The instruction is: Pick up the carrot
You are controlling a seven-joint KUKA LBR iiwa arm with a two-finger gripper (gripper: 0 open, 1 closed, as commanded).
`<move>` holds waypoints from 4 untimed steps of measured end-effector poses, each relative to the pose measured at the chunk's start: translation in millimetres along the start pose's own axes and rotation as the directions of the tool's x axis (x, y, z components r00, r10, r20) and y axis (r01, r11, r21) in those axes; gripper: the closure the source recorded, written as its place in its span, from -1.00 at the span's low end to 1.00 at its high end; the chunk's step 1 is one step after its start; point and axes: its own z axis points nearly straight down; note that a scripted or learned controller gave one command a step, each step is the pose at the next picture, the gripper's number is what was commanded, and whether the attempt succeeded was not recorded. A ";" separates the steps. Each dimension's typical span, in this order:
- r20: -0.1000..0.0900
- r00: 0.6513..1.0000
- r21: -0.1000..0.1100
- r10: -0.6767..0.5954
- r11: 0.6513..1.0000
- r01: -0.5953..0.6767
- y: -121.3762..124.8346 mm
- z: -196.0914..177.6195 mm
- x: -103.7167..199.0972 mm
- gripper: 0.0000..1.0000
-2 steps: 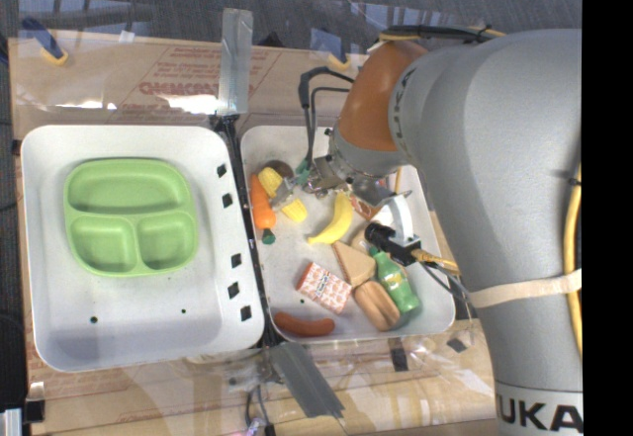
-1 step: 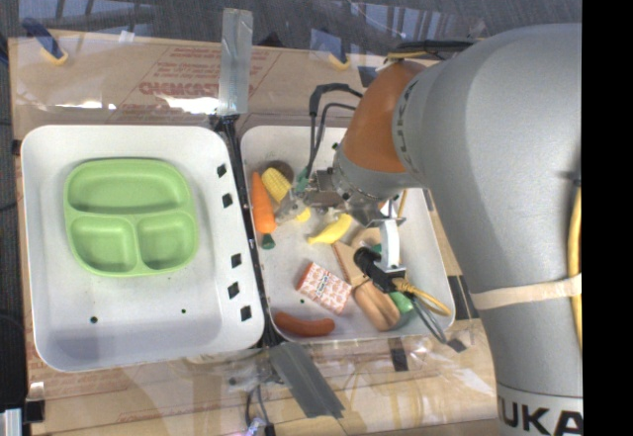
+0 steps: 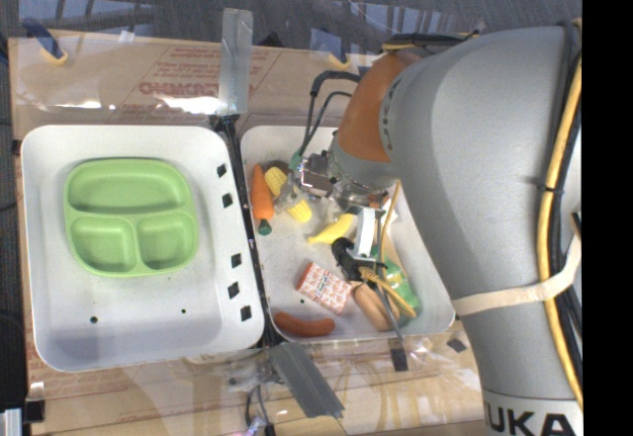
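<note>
The carrot (image 3: pixel 260 195) is orange with a small green end. It lies lengthwise along the left wall of the right bin (image 3: pixel 427 256), near the back. My gripper (image 3: pixel 309 175) hangs over the back of that bin, just to the right of the carrot and above two yellow corn pieces (image 3: pixel 276 181). The grey wrist with its orange band (image 3: pixel 368 123) covers much of what is beneath it. Nothing visibly sits in the gripper.
The right bin also holds a banana (image 3: pixel 331 229), a pink patterned box (image 3: pixel 324 287), a red sausage (image 3: pixel 305 325), a hot dog bun (image 3: pixel 371 306) and a green item (image 3: pixel 401 288). A green divided plate (image 3: pixel 129 215) sits in the left bin (image 3: pixel 59 325).
</note>
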 end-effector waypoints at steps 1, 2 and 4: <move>-0.003 1.000 0.003 -0.008 1.000 0.008 -0.4 -9.4 2.3 1.00; -0.006 0.966 0.003 0.257 0.966 -0.257 -42.4 -99.6 131.7 1.00; -0.003 0.976 -0.003 -0.217 0.976 0.217 52.9 -195.1 43.7 1.00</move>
